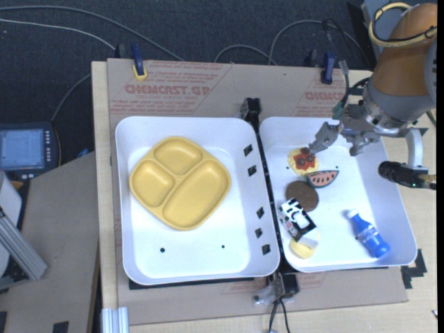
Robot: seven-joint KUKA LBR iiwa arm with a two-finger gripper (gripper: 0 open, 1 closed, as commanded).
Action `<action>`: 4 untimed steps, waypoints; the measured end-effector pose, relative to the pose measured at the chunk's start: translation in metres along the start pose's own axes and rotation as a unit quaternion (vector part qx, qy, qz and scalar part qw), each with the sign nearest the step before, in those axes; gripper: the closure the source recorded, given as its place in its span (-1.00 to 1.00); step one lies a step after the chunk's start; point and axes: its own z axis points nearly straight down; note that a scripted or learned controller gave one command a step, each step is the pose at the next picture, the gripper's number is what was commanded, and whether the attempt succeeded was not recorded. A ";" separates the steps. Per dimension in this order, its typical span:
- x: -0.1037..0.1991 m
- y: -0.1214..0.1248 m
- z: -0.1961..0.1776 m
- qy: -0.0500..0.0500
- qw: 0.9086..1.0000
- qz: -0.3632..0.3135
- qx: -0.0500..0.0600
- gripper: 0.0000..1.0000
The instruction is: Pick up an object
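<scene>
Lying in the right bin (388, 186) are a watermelon-slice toy (322, 178), a red-and-yellow toy (303, 160), a brown disc (302, 194), a black-and-white item (297, 217), a pale yellow piece (304, 247) and a blue bottle (367, 234). The gripper (340, 137) is hovering above the bin's far side, fingers spread and holding nothing. The left bin (132, 207) is holding a yellow divided plate (180, 182).

Blue bottle (366, 235) lying flat, right bin's (395, 193) near corner
</scene>
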 end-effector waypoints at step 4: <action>-0.008 0.014 0.135 -0.001 1.000 -0.001 -0.004 -1.00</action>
